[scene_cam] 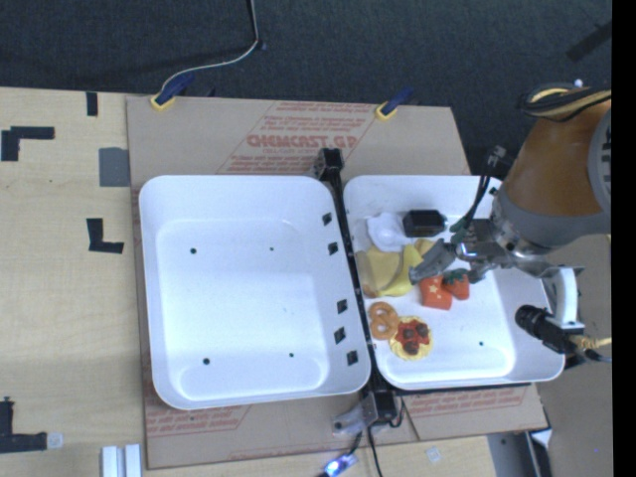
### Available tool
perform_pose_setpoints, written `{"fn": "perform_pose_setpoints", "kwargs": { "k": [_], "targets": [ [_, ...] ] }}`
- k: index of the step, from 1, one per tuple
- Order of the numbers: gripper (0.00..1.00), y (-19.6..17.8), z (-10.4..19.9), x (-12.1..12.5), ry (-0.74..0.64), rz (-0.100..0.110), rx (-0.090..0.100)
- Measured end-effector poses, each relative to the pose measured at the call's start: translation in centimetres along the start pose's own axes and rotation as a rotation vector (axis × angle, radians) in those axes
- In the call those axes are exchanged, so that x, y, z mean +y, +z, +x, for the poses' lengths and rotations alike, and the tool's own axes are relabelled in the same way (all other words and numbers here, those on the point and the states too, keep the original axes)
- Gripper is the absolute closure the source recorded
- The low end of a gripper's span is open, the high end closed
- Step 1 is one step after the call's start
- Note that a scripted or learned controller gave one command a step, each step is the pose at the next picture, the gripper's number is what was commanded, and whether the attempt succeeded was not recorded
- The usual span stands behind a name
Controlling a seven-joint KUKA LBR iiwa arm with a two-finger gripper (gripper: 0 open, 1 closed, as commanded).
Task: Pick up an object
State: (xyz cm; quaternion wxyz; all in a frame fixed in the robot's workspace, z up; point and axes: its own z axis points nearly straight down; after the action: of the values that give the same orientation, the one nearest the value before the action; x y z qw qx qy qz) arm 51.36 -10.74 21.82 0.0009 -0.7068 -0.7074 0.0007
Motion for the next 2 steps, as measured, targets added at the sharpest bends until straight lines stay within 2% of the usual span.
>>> {"fn": "perform_pose_setpoints", "kwargs": {
  "k": [1, 2],
  "targets": [
    [0.00, 10.1, 0.3, -2.3, 0.001, 0.012, 0.003],
    [0.00, 13.5, -3.2, 4.4, 0.000, 0.000, 0.000]
  ]
}}
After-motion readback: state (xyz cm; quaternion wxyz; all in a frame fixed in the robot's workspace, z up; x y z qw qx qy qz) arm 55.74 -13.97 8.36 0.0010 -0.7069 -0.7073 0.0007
